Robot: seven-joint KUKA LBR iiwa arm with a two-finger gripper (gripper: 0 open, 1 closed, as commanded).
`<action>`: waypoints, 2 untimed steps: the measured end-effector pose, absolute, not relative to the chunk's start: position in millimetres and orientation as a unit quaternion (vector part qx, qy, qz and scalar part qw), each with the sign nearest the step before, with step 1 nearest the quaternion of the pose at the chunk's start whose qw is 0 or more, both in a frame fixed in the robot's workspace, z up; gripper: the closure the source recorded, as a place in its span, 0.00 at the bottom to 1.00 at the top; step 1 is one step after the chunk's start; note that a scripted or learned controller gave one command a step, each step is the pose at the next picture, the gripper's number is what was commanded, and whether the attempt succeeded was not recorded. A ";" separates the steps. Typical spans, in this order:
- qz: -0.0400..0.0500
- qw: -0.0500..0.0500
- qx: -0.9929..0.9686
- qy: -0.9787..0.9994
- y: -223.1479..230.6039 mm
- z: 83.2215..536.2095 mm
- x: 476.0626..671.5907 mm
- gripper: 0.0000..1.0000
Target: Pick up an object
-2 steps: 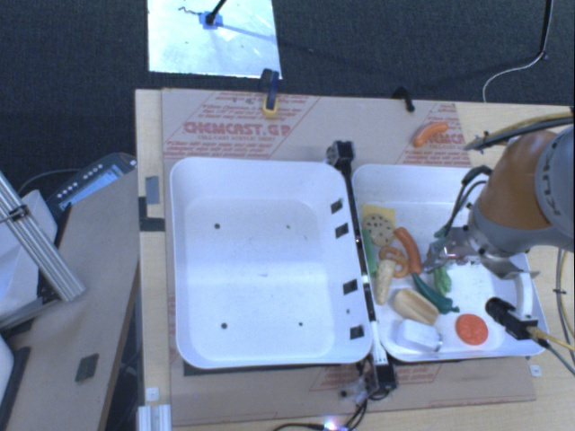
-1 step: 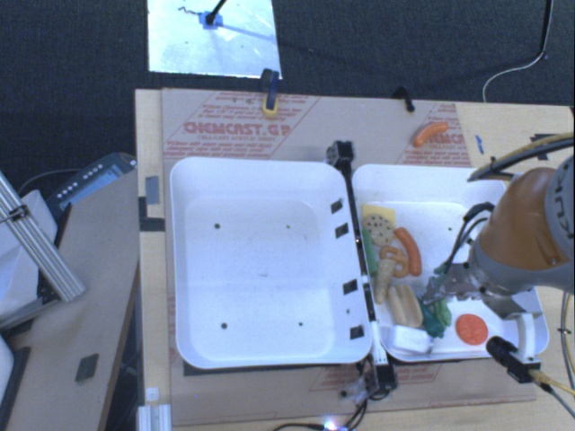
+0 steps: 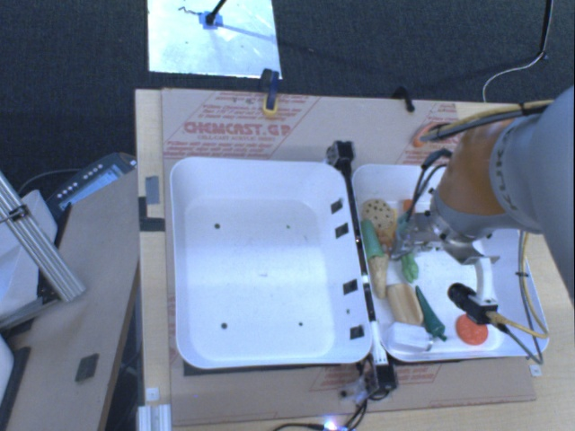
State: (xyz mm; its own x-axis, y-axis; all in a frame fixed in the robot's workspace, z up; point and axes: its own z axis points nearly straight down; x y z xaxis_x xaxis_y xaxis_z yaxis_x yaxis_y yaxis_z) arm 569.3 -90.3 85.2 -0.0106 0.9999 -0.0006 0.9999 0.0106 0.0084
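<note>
Resting on a tan bench (image 3: 225, 119), two white bins (image 3: 260, 259).

A yellow-handled clamp (image 3: 269, 97) grips the bench's far edge, near a shiny metal sheet (image 3: 212, 23).

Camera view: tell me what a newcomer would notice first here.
The grey arm with its orange band reaches in from the right over the right bin. Small objects crowd that bin, among them an orange-red ball near its front edge. The left bin is a broad white expanse.
</note>
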 end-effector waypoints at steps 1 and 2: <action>0.005 0.008 0.706 0.708 -121.7 341.7 568.5 1.00; 0.000 -0.003 0.703 0.711 -36.3 269.2 568.9 1.00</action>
